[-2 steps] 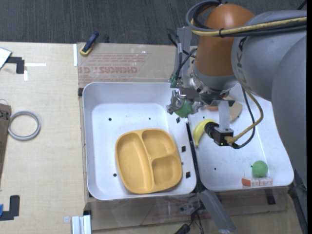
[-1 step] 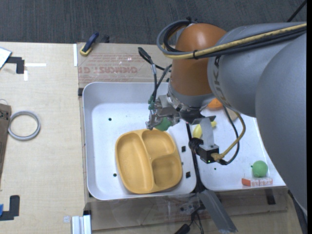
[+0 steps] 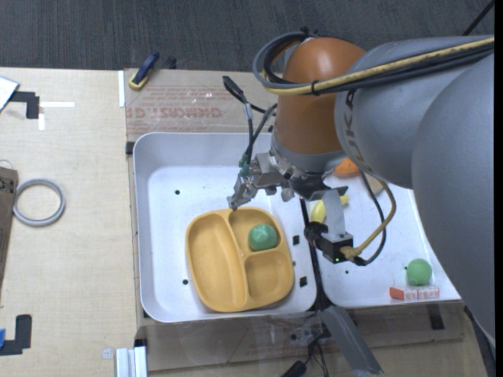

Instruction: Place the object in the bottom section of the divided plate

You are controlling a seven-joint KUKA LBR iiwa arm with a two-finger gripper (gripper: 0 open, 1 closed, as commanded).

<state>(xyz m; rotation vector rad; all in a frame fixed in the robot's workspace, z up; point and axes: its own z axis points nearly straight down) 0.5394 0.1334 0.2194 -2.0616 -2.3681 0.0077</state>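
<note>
Camera view:
Arm [image 3: 393, 108]: reaches in from right, over the seam btwn both bins.
Gripper [image 3: 245, 185]: above plate's upper edge; fingers too small/blurred, can't tell if released or clenched.
Divided plate [image 3: 216, 277]: yellow, in left bin [image 3: 157, 210].
Green ball [image 3: 263, 236]: in plate's upper-right section.
Right bin [image 3: 377, 285]: 2nd green ball [image 3: 419, 271], yellow item [image 3: 318, 209] near the divide.

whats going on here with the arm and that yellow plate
A grey and orange robot arm reaches over the left white bin, its end effector just above the yellow divided plate. A green ball sits in the plate's upper right section. Another green ball lies in the right bin.
</note>
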